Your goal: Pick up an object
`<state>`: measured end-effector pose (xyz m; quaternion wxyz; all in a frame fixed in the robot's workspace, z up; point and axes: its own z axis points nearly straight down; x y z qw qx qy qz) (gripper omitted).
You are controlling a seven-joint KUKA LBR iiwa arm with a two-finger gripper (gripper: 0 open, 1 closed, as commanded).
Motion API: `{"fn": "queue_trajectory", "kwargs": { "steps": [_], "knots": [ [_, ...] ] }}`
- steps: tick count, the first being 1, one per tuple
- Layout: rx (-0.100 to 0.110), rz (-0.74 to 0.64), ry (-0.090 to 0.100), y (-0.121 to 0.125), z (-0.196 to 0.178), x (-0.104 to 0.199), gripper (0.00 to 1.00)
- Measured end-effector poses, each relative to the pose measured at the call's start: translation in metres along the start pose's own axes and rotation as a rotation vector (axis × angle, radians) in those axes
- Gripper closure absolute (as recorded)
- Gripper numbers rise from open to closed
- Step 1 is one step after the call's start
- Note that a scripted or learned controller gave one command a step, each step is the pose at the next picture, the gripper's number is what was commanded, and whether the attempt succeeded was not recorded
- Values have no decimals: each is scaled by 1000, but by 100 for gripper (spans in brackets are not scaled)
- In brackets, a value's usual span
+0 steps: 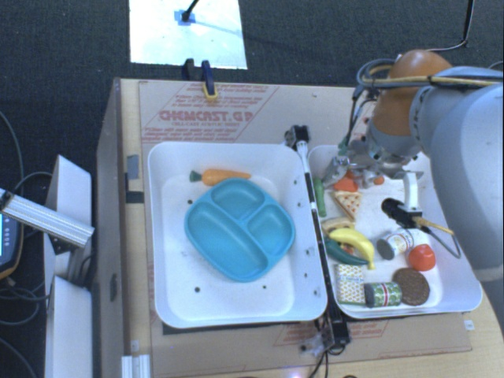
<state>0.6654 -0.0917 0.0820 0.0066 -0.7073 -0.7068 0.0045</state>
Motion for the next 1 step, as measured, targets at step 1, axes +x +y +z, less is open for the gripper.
{"fn": "queue_trajectory", "kwargs": {
  "steps": [1],
  "knots": [
    [-2, -4, -2, 1, -11, 0, 100]
  ]
}}
